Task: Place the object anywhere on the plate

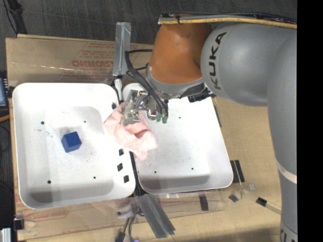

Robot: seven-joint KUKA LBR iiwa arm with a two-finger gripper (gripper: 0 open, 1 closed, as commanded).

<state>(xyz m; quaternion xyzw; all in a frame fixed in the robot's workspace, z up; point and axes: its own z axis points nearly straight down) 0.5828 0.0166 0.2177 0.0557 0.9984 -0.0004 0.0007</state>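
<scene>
A crumpled pink cloth (133,134) lies across the rims where the two white bins meet, its lower end hanging into the right bin (202,150). My gripper (134,114) is directly over the cloth's upper part, reaching in under the orange wrist band. Its metal fingers (132,110) are closed into the bunched top of the cloth, which rises up to them. A small blue cube (71,141) sits in the left bin (30,115), well to the left of the gripper.
The big grey arm (242,64) covers the back right of the scene. A grey post (121,49) stands behind the bins' shared edge. Cardboard (60,54) lies under the left bin. Black tape marks (121,160) run along the divider.
</scene>
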